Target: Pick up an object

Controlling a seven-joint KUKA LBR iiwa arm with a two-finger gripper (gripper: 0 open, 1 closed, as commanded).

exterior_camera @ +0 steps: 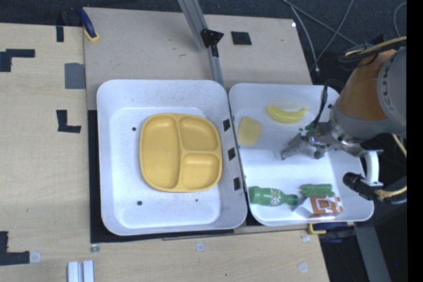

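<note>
Carton (324, 206): lies at the near edge of the right bin (264, 94), against its right corner; orange and white print on it, too small to read.
Green bottle (272, 196): on its side just left of the carton, along the same near edge; pale label band, no words legible.
Green packet (316, 189): a small green piece touching the carton's far side; I cannot tell what it is.
Gripper (291, 149): low over the middle of the right bin, fingers pointing left, with bare bin floor under the tips.
Jaws: they look slightly apart with nothing between them, though the view is too coarse to be sure.
Yellow disc (250, 131): flat near the right bin's left wall, just beyond and left of the fingertips, apart from them.
Banana (286, 114): at the far side of the right bin, untouched.
Yellow tray (180, 152): a divided plate in the left bin (119, 142), well apart from the arm.
Progress: nothing is lifted; every object rests on a bin floor, so the pick seems yet to be made.
What is left: judging by position, close on something near, likely the disc, and raise it.
Writing: none readable anywhere on the bench.
</note>
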